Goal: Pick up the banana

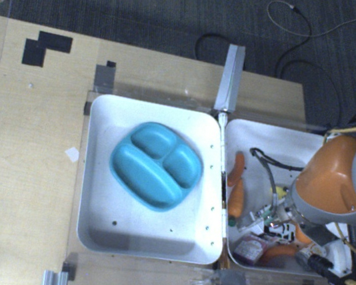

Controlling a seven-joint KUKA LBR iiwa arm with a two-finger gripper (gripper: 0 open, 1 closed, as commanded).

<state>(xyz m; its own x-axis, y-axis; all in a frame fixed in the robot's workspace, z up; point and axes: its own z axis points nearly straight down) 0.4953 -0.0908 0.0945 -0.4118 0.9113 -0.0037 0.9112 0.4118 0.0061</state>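
My gripper (pixel 273 223) is low in the right bin (pixel 233 137), under the orange-banded wrist (pixel 330 181), which covers much of that bin. A small pale yellow patch (pixel 283 190) shows at the wrist's left edge; I cannot tell whether it is the banana. The gripper hangs just above a purple item (pixel 249 250) and an orange item (pixel 278 251) at the bin's front. No object is visible between its fingers.
An orange carrot (pixel 238 197) and a reddish piece (pixel 237 164) lie along the right bin's left wall. The left bin (pixel 90 225) holds a blue divided plate (pixel 156 165). A metal divider (pixel 230 79) stands between the bins at the back.
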